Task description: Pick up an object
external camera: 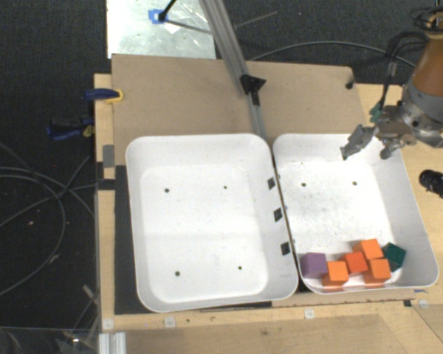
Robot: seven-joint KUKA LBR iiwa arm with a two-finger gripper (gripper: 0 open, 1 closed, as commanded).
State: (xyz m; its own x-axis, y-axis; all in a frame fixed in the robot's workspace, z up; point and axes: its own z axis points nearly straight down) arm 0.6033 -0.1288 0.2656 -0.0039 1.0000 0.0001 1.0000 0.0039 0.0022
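Observation:
Several small blocks lie clustered at the near edge of the right bin: a purple block, a group of orange blocks and a dark green block. My gripper hangs over the far right part of that bin, well away from the blocks. Its two fingers are spread apart with nothing between them.
The left bin sits beside the right one, with black clips along the shared edge. A slanted metal pole crosses the back of the bench. Blue clamps grip the bench's left edge.

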